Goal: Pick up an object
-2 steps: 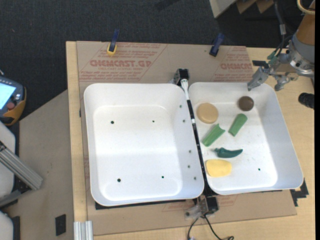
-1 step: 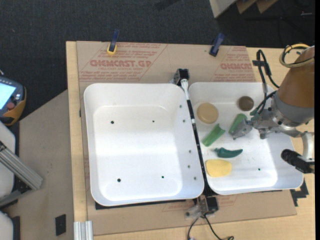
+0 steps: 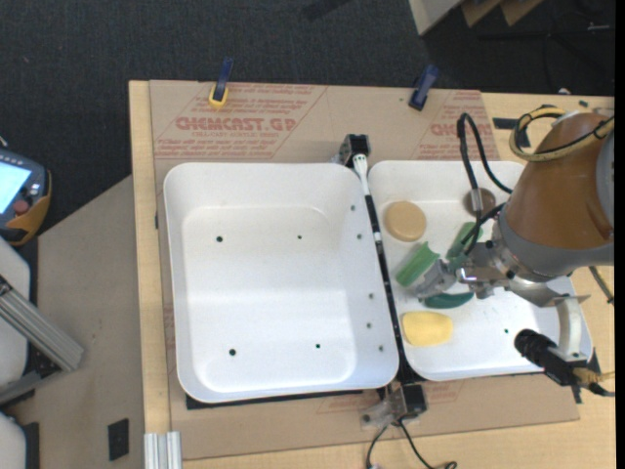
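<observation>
While low in right bin (image 3: 488,364), claw (image 3: 439,283) touches green block (image 3: 415,262); opening unclear.

My arm (image 3: 571,203) runs off the right edge and hides much of the right bin (image 3: 444,364); the green objects (image 3: 430,272) under the wrist blur together

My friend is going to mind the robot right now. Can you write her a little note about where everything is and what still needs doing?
Gripper: down in the right bin, against the green block; open or shut, cannot tell.
Things: the green block, a tan round disc above it in the picture, a yellow lump below it, and a dark green piece by the wrist, all in the right bin. The left bin holds none of them.
Done: arm has reached the objects.
Left: grasp one and lift it.
</observation>
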